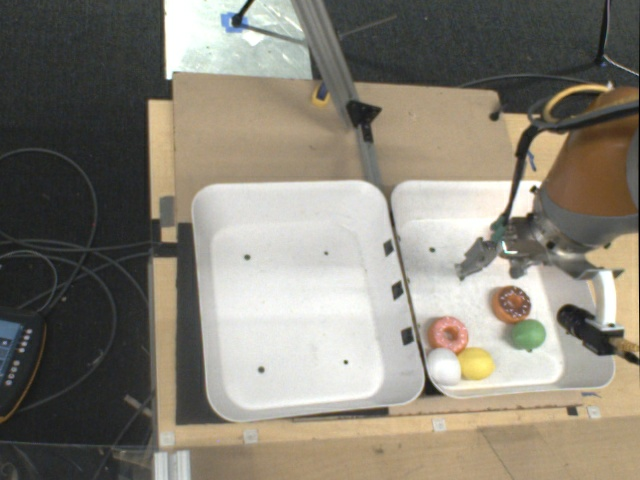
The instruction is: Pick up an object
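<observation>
Several small objects lie in the near part of the right bin: a brown frosted donut, a pink donut, a green ball, a yellow lemon-like piece and a white ball. My gripper hangs over the middle of that bin, just up and left of the brown donut. It is open, one grey finger pointing down-left, and nothing sits between the fingers. The wrist hides part of the bin's right side.
The left bin lies beside the right one, their rims meeting near the centre. A grey pole slants over the bench behind the bins. Cables lie on the floor at left.
</observation>
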{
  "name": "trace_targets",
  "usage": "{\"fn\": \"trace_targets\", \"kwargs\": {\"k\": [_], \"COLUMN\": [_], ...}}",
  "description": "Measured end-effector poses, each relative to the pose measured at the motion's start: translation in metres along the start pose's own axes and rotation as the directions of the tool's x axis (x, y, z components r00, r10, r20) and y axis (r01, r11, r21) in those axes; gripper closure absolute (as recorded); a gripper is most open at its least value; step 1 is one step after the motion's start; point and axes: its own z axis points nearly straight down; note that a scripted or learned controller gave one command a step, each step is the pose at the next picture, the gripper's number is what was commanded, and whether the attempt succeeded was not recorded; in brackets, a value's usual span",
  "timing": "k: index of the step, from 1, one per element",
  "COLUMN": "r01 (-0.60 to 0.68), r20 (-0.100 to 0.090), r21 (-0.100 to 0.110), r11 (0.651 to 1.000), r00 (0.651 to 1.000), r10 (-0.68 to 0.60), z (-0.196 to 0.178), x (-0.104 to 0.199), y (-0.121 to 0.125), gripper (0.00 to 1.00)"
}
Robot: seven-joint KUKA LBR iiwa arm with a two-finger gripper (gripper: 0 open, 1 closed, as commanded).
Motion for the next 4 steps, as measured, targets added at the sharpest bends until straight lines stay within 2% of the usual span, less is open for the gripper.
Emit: {"fn": "trace_targets", "kwargs": {"k": [1, 2, 3, 4], "r01": [-0.003, -0.005, -0.004, -0.004], "r20": [0.0, 0.0, 0.0, 0.0], "r21": [-0.004, 0.001, 0.0, -0.001], "r11": [1.0, 1.0, 1.0, 1.0], "r00": [1.0, 1.0, 1.0, 1.0], "r10": [0.003, 0.005, 0.004, 0.004], "z": [-0.002, 0.047, 0.091, 0.118], "x": [0.0, -0.004, 0.002, 0.002], "y": [0.001, -0.008, -0.005, -0.005], "gripper": [0.0, 0.0, 0.0, 0.0]}}
